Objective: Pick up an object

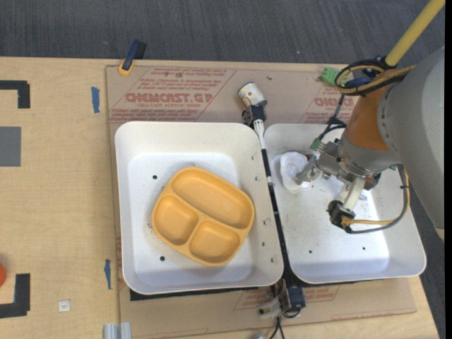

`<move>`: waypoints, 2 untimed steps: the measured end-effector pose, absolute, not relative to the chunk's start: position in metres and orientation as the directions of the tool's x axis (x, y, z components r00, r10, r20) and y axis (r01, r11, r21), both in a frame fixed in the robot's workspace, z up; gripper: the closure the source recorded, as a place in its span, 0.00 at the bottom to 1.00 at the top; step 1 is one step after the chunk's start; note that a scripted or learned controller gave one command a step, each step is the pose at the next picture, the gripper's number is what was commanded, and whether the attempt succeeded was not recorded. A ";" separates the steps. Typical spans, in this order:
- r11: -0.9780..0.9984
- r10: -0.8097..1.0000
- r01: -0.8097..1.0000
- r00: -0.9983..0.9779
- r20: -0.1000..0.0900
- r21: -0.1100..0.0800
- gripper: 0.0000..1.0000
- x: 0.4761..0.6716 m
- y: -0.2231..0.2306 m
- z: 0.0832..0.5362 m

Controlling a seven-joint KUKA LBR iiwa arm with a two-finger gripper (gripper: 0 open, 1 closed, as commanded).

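Note:
A yellow three-compartment plate [203, 215] lies flat in the left bin [134, 161]. A small white object [289, 168] sits in the right bin [381, 260], near its upper left corner and close to the divider. My gripper [305, 174] reaches down into the right bin from the right, with its tip right beside or touching the white object. The wrist and arm cover the bin's upper right part.
A cable with a black and yellow connector [340, 214] hangs from the wrist over the right bin's middle. A small white and black device [251, 96] stands on the cardboard behind the bins. A blue and yellow clip [131, 56] lies at the bench's far edge.

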State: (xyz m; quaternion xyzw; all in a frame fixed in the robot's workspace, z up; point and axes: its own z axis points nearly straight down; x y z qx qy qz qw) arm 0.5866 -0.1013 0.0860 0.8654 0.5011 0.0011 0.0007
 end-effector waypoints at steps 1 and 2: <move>-0.570 0.822 0.822 0.570 0.000 0.000 0.00 0.637 -0.098 0.093; -0.333 0.943 0.943 0.333 0.002 -0.007 0.00 0.654 -0.142 0.087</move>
